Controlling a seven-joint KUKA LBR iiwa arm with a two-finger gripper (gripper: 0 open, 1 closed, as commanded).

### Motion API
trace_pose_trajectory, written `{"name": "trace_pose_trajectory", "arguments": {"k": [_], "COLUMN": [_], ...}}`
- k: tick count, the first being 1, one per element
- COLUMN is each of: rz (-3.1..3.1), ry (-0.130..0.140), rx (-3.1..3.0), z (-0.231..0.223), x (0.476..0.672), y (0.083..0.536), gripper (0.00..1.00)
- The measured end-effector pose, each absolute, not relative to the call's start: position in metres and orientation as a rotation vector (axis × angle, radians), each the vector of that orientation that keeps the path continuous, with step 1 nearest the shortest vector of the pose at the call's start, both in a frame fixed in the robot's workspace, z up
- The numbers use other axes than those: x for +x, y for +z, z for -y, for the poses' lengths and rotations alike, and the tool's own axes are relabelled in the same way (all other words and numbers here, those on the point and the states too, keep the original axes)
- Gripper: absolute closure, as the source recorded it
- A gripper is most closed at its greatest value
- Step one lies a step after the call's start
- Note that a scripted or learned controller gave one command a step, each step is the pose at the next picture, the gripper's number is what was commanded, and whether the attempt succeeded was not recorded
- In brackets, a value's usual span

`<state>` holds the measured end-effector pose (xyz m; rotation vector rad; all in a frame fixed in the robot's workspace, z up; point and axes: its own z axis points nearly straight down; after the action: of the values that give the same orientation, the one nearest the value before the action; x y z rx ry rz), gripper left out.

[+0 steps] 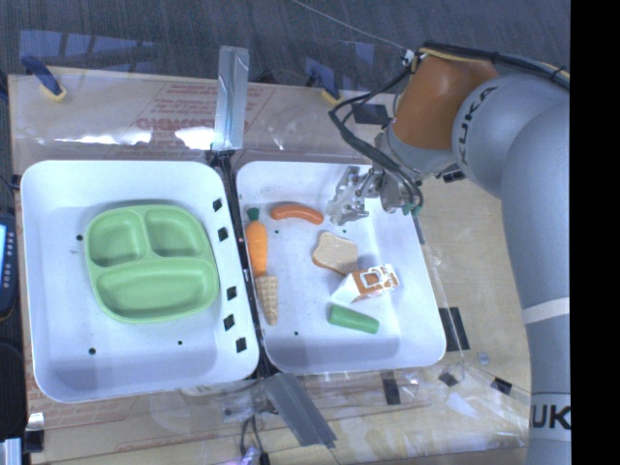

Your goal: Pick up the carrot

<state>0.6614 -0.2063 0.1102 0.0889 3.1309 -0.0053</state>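
Note:
The carrot [257, 244] is orange with a green top and lies along the left wall of the right bin [407, 342]. My gripper [350, 201] hangs over the back of that bin, right of the carrot and a little behind it, above the bread slice [335, 253]. Its metal fingers [342, 194] point down and left with nothing visible between them.
The right bin also holds a sausage [295, 213], a waffle cone [266, 297], a green cucumber piece [353, 319] and a small orange-and-white carton [372, 282]. A green divided plate [150, 262] sits in the left bin [48, 347]. The arm [504, 124] enters from the right.

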Motion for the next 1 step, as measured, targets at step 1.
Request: {"name": "trace_pose_trajectory", "arguments": {"k": [1], "rz": [-3.126], "ry": [-0.003], "rx": [-0.129], "z": [0.1393], "x": [0.6514], "y": [0.2158], "gripper": [1.00]}}
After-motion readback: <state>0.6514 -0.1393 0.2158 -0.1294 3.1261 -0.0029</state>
